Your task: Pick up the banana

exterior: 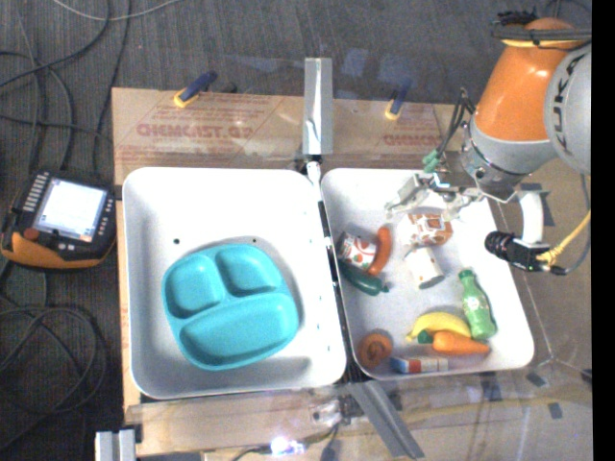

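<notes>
The yellow banana lies near the front of the right bin, tucked between a green bottle and an orange carrot that rests against its front side. My gripper hangs over the back of the same bin, well behind the banana, just above a small brown and white carton. Its fingers are spread open and nothing sits between them.
Also in the right bin are a white cup, a red sausage, a red and white can, a dark green vegetable, a brown round piece and a marker-like tube. A blue sectioned plate lies in the left bin.
</notes>
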Action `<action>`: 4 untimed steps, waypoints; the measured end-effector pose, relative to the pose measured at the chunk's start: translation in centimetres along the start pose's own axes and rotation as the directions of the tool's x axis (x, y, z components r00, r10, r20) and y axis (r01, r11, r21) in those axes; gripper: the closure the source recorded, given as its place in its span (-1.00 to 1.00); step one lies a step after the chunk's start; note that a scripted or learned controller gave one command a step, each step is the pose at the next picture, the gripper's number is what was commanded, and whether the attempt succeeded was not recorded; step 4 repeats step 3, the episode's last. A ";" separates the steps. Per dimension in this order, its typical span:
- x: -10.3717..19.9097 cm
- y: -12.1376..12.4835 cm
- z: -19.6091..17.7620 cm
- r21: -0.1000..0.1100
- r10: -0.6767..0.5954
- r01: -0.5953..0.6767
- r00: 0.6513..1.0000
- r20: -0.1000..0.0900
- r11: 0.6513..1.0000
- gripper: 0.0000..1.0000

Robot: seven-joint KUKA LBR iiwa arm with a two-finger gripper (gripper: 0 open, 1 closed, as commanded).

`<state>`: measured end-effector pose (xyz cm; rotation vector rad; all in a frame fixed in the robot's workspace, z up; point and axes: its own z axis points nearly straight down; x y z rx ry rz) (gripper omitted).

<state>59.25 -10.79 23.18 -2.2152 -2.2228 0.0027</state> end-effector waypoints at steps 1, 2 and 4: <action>-2.5 -11.0 13.6 0.002 0.260 -0.260 0.966 -0.001 0.966 -1.00; -6.8 -10.5 14.4 -0.008 0.059 -0.059 0.998 -0.006 0.998 -1.00; -7.0 -10.4 13.4 -0.014 0.061 -0.061 0.998 0.000 0.998 1.00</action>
